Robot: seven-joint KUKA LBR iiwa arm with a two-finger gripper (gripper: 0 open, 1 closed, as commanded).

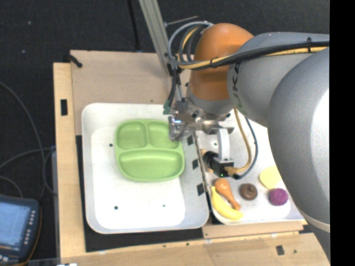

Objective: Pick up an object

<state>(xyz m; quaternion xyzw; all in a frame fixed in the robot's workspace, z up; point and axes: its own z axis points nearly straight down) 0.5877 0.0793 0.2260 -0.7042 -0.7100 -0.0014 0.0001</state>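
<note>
The end effector (pixel 178 127), grip state unclear, hovers over the green compartmented plastic plate's (pixel 150 151) far right corner; plate extends left.

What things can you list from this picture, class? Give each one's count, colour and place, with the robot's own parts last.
bins: two, white, side by side on the bench
divided plate: one, green, in the left bin
banana: one, yellow, right bin, front edge
carrot: one, orange, lying over the banana
round brown piece: one, right bin
yellow piece: one, right bin
purple piece: one, right bin
arm: one, grey with orange band
gripper: one, at the plate's right rear corner
</note>
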